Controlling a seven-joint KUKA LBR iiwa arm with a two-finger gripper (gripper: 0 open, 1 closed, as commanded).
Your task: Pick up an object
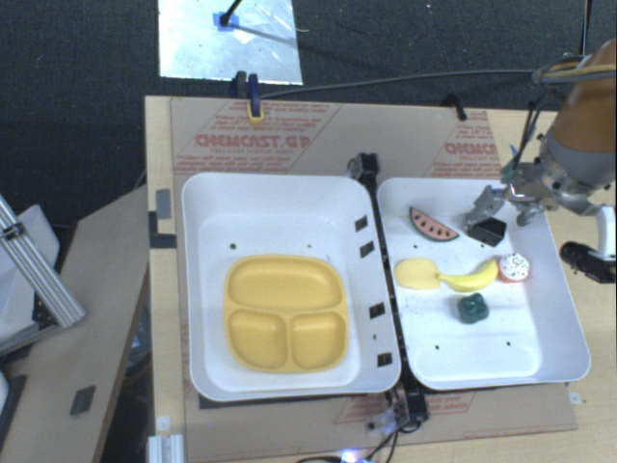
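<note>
The right bin (540, 355) holds a watermelon slice (433, 225), a pale yellow lemon-like piece (415, 274), a banana (472, 278), a dark green object (472, 308) and a small white and red sprinkled round piece (514, 267). My gripper (485, 222) hangs over the upper middle of this bin, just right of the watermelon slice and above the banana. Nothing shows in its grasp. The grey arm with its orange band (581, 114) comes in from the upper right.
The left bin (207, 210) holds a yellow divided tray (285, 312). A black divider strip (378, 258) runs between the two bins. Cables cross the cardboard behind the bins, and a blue clamp (253, 95) stands at the back edge.
</note>
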